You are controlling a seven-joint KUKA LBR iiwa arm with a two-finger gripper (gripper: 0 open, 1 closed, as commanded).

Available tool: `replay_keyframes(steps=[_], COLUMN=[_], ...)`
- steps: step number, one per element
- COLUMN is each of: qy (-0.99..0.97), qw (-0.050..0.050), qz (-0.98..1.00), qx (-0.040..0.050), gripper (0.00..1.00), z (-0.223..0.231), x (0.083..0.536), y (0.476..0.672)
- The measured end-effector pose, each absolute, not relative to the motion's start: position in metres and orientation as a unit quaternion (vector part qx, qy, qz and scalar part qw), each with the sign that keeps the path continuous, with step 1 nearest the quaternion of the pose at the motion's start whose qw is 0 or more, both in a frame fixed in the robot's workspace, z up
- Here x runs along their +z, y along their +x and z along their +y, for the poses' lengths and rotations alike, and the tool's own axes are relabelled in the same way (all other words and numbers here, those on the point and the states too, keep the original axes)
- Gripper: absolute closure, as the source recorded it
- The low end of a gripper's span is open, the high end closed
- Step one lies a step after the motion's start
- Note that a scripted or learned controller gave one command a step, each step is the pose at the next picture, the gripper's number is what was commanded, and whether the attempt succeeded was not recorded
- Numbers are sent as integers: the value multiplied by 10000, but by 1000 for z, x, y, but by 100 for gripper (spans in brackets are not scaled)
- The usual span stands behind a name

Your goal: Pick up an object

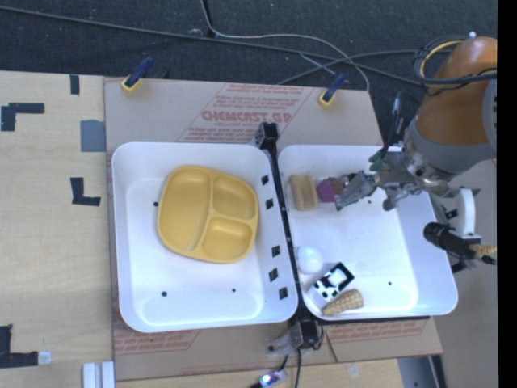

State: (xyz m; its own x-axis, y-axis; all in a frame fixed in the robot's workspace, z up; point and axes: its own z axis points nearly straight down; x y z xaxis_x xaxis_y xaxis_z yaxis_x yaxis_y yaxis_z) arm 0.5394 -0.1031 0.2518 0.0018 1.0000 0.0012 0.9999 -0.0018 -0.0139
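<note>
Purple obj (327,189) just beside end effector (349,194), right bin (404,253)

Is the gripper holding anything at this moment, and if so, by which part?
Cannot be told. The gripper sits right beside the purple object in the right bin, but nothing visibly sits between its fingers.

A robotics lab, by every sign: pale wooden counter (48,241) marked with black tape pieces (81,191), brown printed cardboard sheet (242,111) held by yellow-and-blue clamps (137,73), loose black and white cables (266,31) on dark carpet at the far side, grey-and-orange robot arm (456,95) at right.
</note>
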Motion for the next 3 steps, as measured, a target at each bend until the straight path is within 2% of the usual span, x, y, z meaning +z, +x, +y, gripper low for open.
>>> replay_keyframes(steps=[1,3], qy=[-7066,-7069], qw=[5,25], qz=[-7076,-7073], qx=[6,26], gripper=[0,0], z=[-103,-107], x=[258,156], y=[542,551])
